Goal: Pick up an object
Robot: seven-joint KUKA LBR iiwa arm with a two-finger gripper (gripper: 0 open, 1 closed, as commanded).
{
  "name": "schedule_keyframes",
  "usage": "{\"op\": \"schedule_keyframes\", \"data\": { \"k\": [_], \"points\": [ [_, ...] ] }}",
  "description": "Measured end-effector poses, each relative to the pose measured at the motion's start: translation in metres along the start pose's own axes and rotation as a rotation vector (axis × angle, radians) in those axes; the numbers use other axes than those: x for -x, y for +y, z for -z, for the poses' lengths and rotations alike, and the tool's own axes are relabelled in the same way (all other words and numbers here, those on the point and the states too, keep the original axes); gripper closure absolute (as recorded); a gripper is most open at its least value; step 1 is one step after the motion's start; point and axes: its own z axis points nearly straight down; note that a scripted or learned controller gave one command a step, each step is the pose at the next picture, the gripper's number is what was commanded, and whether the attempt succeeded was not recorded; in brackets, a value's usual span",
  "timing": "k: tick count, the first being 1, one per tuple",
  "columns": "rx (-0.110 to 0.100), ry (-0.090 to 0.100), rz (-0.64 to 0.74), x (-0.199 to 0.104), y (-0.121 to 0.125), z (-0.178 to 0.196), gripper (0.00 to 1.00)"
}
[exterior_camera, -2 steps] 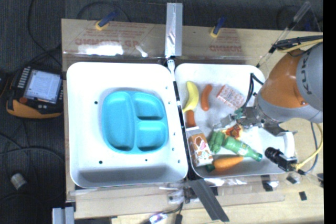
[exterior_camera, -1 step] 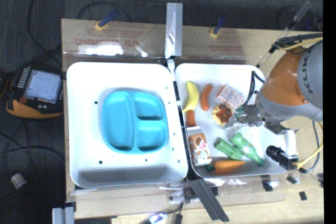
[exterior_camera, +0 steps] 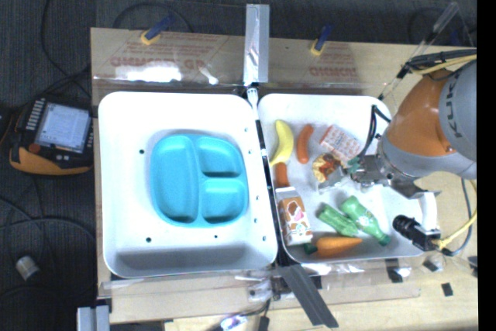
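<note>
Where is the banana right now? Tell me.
The banana lies in the right bin, near its upper left corner, against the divider, with an orange sausage-like item just to its right.

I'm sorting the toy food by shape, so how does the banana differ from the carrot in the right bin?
The banana is yellow, while the carrot is orange. The banana lies at the bin's far left corner, running front to back; the carrot lies along the near wall, running left to right. The banana is curved; the carrot is straighter and tapers. Both are long toy foods lying flat in the right bin.
</note>
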Motion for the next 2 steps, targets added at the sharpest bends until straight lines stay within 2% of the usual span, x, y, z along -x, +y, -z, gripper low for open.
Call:
{"op": "schedule_keyframes", "data": {
  "k": [1, 2],
  "points": [
    [-0.029, -0.003, -0.128, -0.078, -0.036, 0.079, 0.00],
    [-0.028, -0.005, -0.116, -0.044, 0.030, 0.081, 0.00]
  ]
}}
